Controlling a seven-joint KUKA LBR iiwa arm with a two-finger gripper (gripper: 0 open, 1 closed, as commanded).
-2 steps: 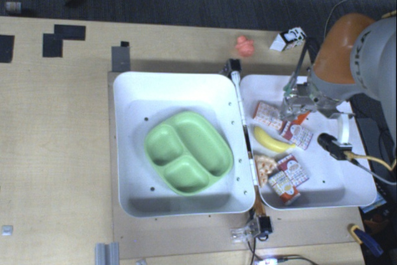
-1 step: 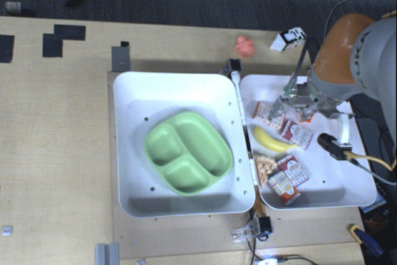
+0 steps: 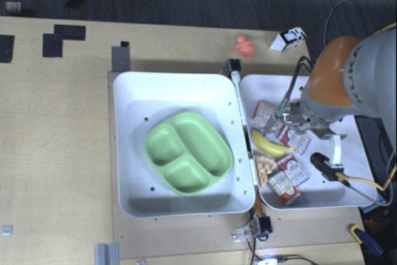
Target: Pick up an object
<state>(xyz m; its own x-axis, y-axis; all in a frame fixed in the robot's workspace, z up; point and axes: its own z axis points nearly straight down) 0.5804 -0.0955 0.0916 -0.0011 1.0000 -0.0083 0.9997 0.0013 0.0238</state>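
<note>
The right bin (image 3: 347,195) holds a yellow banana (image 3: 270,145), several red-and-white snack packets (image 3: 289,178), one more packet (image 3: 263,111) near its far left, and a pale waffle-like piece (image 3: 265,166). My gripper (image 3: 283,122) hangs low over the middle of this bin, just right of and above the banana, among the packets. Its fingertips are lost in the clutter, and nothing shows between them. The left bin (image 3: 133,195) carries a green divided plate (image 3: 188,151) lying flat in its middle.
A pink toy (image 3: 245,45) and a small black-and-white box (image 3: 288,38) lie on the bench behind the right bin. A divider rail (image 3: 243,127) separates the two bins. Black tape marks (image 3: 62,39) sit at the bench's far left.
</note>
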